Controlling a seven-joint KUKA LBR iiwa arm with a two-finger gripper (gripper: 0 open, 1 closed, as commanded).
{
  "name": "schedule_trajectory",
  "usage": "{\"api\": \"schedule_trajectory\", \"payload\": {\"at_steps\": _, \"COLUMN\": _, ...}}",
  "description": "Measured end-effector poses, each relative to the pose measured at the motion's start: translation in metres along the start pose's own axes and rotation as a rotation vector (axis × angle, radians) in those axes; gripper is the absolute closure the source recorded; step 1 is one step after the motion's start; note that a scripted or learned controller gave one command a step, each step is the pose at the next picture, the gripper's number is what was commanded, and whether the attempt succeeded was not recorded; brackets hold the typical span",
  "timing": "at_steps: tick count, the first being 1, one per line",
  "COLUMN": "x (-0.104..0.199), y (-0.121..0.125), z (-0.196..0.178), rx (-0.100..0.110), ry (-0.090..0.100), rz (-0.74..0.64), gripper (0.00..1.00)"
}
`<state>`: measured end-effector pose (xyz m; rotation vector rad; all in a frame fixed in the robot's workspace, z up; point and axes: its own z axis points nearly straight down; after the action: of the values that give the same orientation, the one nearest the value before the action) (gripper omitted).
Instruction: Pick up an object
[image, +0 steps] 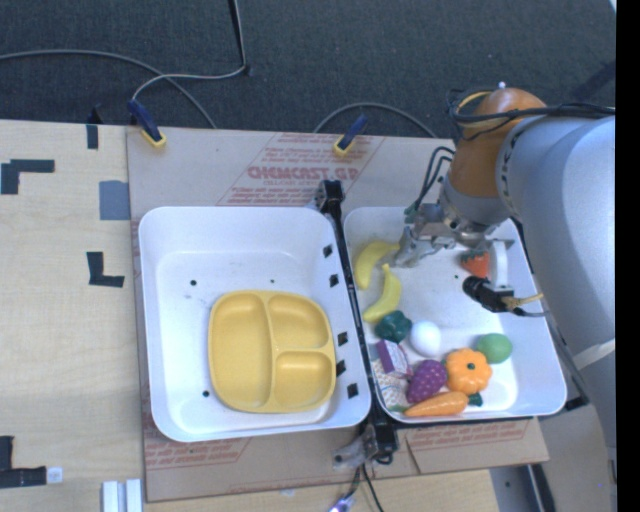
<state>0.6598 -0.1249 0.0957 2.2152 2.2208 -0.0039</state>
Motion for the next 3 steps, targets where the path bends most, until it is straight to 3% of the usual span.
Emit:
{"api": "schedule_trajectory", "payload": {"at_steps": 1, "x": 0.0, "y": 0.0, "z": 0.0, "rx": 0.0, "ry": 0.0, "rz": 0.0, "gripper": 0.0}}
{"api": "schedule_trajectory", "payload": {"at_steps": 2, "x": 0.027, "y": -0.058, "z": 0.009, "rx": 0.0, "ry": 0.002, "rz": 0.004, "gripper": 0.0}}
{"api": "schedule_trajectory", "payload": {"at_steps": 3, "x": 0.028, "y": -0.032, "z": 0.01, "rx": 0.0, "ry": 0.004, "rz": 0.002, "gripper": 0.0}}
